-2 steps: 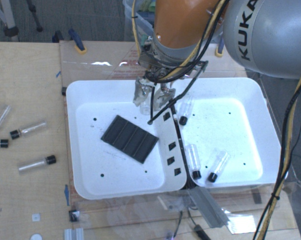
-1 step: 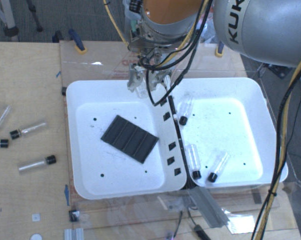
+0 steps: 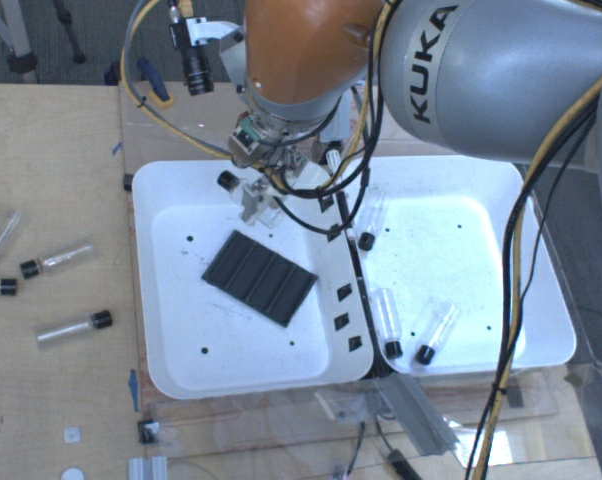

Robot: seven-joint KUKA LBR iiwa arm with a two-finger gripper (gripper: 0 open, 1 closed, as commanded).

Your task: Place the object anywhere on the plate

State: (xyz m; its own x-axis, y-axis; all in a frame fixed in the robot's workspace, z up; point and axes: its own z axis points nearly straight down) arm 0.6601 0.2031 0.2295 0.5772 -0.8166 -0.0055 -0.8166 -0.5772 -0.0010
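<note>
We cannot tell whether the jaws are closed on the black-capped vial [image 3: 228,181] just left of them, so it may slip early and roll off the ridged black plate [image 3: 259,278] lying below them.

Two white bins [image 3: 181,368]; one black plate [image 3: 259,277]; several vials [image 3: 73,325] (black-capped).

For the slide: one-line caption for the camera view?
KUKA arm's tool hovers over the left bin just above the dark ribbed plate; clear vials lie in the right bin.
</note>
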